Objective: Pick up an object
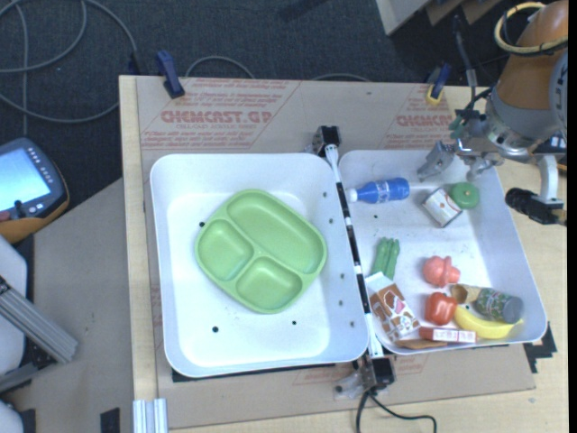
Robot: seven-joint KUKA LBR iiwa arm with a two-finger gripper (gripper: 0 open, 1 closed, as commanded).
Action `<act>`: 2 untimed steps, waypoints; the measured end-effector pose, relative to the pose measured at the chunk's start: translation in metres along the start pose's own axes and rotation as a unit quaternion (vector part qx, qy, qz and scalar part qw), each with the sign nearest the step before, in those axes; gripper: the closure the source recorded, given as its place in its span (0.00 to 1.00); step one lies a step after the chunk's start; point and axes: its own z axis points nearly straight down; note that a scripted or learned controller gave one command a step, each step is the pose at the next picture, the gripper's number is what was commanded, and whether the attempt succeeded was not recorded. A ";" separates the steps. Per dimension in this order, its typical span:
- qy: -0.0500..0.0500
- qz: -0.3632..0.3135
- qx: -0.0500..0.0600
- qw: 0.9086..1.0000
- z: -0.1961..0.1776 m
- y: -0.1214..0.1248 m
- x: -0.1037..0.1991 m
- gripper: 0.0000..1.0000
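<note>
A brown cardboard-topped table (270, 106) carries two shallow white plastic bins, with a light green three-compartment plastic plate (261, 250) in the left bin (180, 332). The landmark is the right bin (518, 242). At its far edge hovers the robot's hand (455, 156); its fingers look spread, holding nothing. Just below it lie a small grey-and-white carton (440, 207) and a blue-and-white bottle (380, 190); toy fruit crowds the bin's near corner.

The left bin (180, 332) is taken up at its middle by a green divided plate (261, 250), with bare floor left around it; the right bin (521, 242) is crowded along its near edge by a banana (480, 323), what may be a jar (496, 304) and a carton (393, 308); open floor is left between the blue bottle (380, 190) and the red fruit (439, 271).
</note>
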 end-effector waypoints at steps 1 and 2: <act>0.000 0.000 0.000 1.000 0.047 0.011 -0.002 0.00; 0.000 0.000 0.001 1.000 0.047 -0.020 0.023 0.00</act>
